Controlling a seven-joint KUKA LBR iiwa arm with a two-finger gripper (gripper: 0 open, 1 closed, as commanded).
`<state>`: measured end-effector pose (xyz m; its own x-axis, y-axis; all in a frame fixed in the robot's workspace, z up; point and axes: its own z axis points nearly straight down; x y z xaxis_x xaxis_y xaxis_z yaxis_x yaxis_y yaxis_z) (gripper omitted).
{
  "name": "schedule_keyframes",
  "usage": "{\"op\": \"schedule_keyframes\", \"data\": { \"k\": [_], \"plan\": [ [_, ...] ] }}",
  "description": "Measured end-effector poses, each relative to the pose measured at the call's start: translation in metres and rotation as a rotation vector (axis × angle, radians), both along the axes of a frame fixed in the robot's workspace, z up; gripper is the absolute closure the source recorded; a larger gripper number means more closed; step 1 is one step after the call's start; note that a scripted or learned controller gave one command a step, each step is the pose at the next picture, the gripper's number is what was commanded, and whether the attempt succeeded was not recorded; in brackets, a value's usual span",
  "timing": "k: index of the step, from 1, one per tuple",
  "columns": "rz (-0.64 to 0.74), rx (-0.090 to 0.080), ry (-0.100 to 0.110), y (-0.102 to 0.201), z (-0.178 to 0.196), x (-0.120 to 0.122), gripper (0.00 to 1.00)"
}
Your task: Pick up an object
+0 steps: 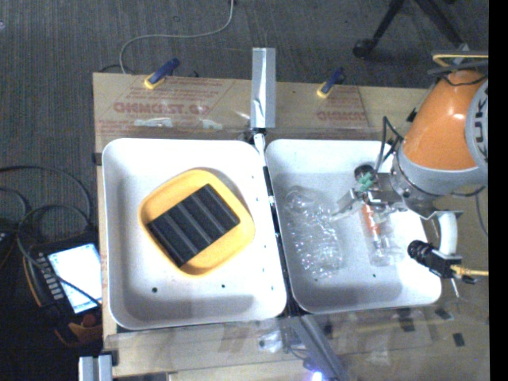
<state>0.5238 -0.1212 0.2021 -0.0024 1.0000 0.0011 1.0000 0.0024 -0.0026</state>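
Even overhead light leaves the two white bins (190, 308) bright and slightly washed out. Shadows are soft and short. The dark floor (48, 70) is dim and grainy; overall sharpness is moderate.

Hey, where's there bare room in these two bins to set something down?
Left bin: bare floor along the near edge and corners around the yellow tray. Right bin: the far strip. Crowded around the crumpled clear plastic and the gripper.
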Motion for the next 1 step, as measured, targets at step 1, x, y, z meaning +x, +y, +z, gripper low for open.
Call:
{"op": "schedule_keyframes", "data": {
  "k": [1],
  "plan": [
    [0.103,0.0,-0.002,0.0529,0.0328,0.0125,0.0]
  ]
}}
